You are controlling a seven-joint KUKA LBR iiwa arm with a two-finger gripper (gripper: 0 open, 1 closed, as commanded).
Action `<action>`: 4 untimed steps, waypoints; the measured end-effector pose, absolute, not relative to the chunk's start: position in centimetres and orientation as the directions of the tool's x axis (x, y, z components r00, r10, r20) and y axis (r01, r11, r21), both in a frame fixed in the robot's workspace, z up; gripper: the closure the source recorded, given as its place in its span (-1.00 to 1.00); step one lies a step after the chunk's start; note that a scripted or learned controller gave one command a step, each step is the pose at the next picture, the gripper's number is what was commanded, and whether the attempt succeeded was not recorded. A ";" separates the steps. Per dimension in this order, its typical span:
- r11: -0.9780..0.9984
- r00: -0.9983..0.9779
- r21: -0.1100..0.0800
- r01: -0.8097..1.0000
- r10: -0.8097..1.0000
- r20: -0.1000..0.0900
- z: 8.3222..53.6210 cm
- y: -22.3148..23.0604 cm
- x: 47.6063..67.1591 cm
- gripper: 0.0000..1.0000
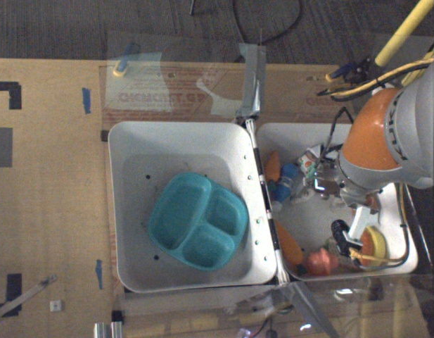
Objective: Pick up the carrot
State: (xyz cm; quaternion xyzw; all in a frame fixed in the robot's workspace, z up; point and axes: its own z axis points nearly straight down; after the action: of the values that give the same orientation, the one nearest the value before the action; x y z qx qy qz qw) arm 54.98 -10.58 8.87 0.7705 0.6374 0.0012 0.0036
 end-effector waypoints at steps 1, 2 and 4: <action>-0.189 0.189 0.013 0.982 0.982 -0.002 10.0 -10.6 55.1 1.00; -0.191 0.191 0.014 0.981 0.982 -0.003 10.9 -10.8 55.1 1.00; -0.194 0.194 0.017 0.981 0.981 -0.005 12.8 -11.1 55.1 1.00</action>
State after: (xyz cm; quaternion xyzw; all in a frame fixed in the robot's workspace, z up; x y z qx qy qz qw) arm 55.15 -11.06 12.85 0.7726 0.6349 0.0033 0.0080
